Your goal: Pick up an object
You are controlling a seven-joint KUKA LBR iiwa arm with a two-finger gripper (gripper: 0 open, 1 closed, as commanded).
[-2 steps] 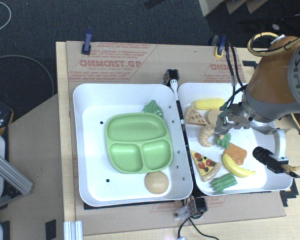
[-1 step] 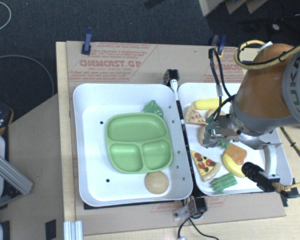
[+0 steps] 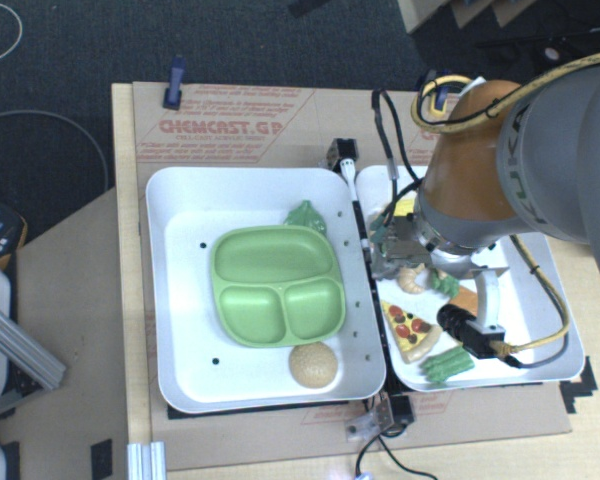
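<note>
In the camera view, the grey arm's hand (image 3: 398,251) hung low over the right white bin's (image 3: 552,268) left side; whether it was spread or pressed together could not be told. The pale curved toy piece (image 3: 414,281) lay just near of it, almost beneath.

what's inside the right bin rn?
Right bin holds a pizza slice, a green toy and a tan piece. The arm covers its upper part, so anything there is hidden.
</note>
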